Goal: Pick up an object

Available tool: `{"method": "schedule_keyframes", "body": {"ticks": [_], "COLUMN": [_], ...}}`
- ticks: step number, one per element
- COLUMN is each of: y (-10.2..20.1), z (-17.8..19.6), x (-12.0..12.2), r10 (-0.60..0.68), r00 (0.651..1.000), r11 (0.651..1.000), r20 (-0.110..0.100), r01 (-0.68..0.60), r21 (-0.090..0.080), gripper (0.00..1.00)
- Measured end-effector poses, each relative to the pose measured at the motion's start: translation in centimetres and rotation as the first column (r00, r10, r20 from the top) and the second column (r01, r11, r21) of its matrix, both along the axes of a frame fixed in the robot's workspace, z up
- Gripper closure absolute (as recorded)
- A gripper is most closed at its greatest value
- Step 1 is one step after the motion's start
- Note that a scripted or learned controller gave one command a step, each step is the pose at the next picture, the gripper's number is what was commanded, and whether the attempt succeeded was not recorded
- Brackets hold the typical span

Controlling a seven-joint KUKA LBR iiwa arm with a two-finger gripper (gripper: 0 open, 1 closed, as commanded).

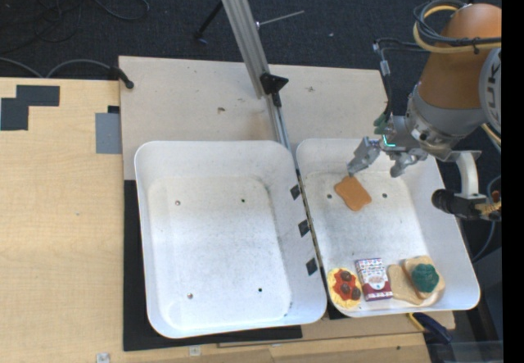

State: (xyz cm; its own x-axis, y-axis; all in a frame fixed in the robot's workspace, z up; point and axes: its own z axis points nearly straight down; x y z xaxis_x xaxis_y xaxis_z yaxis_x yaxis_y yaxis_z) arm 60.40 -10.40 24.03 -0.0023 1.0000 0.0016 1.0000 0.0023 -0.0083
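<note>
bins: 2 white (214, 320) (458, 292) | toast slice: 1 (353, 192) | pizza toy: 1 (345, 287) | small carton: 1 (373, 279) | green-topped bread: 1 (419, 279)

**No legible writing**

The small red-and-white box (373, 279) near the front edge of the right bin (401, 226) carries printing, but it is too small and blurred to read. No other labels, numbers or signs can be read.

Two white bins were set on the bench (196, 103): one (213, 238) left of the gripper (383, 158), one (389, 226) beneath it.
</note>
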Motion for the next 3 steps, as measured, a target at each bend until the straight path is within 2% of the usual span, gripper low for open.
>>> {"method": "schedule_keyframes", "body": {"ticks": [1, 2, 3], "y": [-0.1, 0.1, -0.2], "z": [0.3, -6.2, -10.6], "x": [0.1, -0.3, -0.2], "r10": [-0.002, -0.003, -0.004], "r00": [1.000, 1.000, 1.000], "r11": [1.000, 1.000, 1.000], "r20": [0.005, -0.001, 0.000], "r01": [0.002, 0.003, 0.004], "r21": [-0.001, 0.000, -0.001], "gripper": [0.00, 0.00, 0.00]}}
